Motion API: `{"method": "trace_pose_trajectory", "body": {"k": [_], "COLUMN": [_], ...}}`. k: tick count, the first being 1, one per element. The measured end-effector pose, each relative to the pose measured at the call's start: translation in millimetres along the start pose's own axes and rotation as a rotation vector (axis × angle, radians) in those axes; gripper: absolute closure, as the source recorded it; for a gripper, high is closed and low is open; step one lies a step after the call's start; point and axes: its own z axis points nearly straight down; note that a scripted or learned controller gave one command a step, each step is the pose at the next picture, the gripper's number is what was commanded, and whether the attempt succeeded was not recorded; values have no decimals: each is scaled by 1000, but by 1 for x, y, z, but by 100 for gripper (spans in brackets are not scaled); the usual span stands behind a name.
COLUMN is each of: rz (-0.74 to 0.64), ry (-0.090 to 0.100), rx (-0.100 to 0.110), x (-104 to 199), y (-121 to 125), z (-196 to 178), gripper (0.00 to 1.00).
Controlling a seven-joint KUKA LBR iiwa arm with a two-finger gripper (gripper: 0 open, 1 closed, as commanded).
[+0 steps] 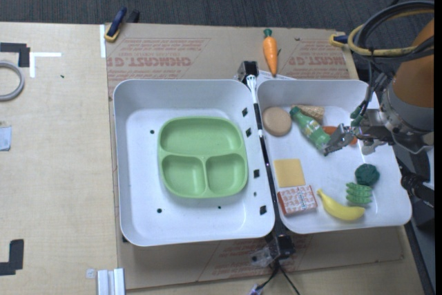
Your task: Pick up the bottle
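Observation:
The bottle (311,128) is green with a lighter label and lies on its side in the right bin (387,217), running from upper left to lower right. My gripper (334,144) reaches in from the right and hangs at the bottle's lower right end, touching it or just above it. From this angle the tool reads as one dark shape, and nothing shows clearly held in it.
Also in the right bin: a brown round cookie (277,121), a cone (311,110), a yellow cheese slice (289,173), a red-and-white box (297,200), a banana (340,208) and broccoli (367,174). The left bin (131,148) holds a green divided plate (204,157). A carrot (269,52) lies behind the bins.

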Motion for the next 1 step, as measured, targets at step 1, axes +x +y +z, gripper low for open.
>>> {"method": "trace_pose_trajectory", "body": {"k": [1], "rz": [1], "ry": [-1], "rx": [0], "x": [0], "y": [0], "z": [-9], "gripper": [100]}}
